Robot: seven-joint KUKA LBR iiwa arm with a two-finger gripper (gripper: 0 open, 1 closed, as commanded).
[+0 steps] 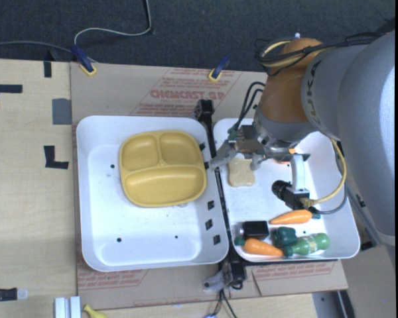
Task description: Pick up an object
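Above the right bin (pixel 348 240) you see the grey arm (pixel 358 85) with its orange band, reaching in from the right. Its gripper (pixel 242 152) hangs over the bin's upper left part, just above a pale beige piece (pixel 241 175); you cannot tell how the jaws stand. Left bin (pixel 96 197): a yellow divided plate (pixel 163 167) lies in the upper middle. Along the right bin's near wall you find two orange carrots (pixel 294 217) (pixel 261 247), a green object (pixel 306 242) and a small black block (pixel 255 229), close together.
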